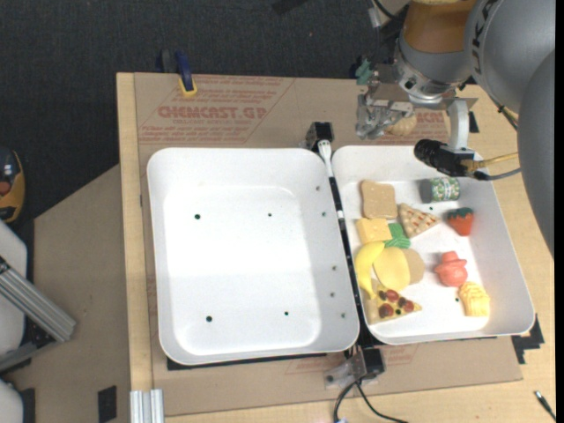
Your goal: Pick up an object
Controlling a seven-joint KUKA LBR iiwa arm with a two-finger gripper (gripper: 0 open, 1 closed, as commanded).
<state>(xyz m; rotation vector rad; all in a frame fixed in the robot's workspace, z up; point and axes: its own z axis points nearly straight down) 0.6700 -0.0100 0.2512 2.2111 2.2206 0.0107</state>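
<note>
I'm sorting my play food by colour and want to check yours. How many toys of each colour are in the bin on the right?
Counting by main colour, some overlap:
Yellow: 4
Red: 2
Tan: 3
Green: 1
Total: 10

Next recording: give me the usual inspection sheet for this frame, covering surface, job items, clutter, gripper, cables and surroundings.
Surface: brown bench board bearing a left white bin and a right white bin side by side.
Job's things: toy foods crowd the right bin, among them a bread slice, pizza slice, corn cob, strawberry and small can.
Clutter: blue and yellow clamp at the board's far edge.
Gripper: gripper hangs above the right bin's far rim; something pale sits between its fingers, too blurred to name.
Cables: one cable trails off the near edge.
Surroundings: dark carpet; aluminium rail at the left.
</note>
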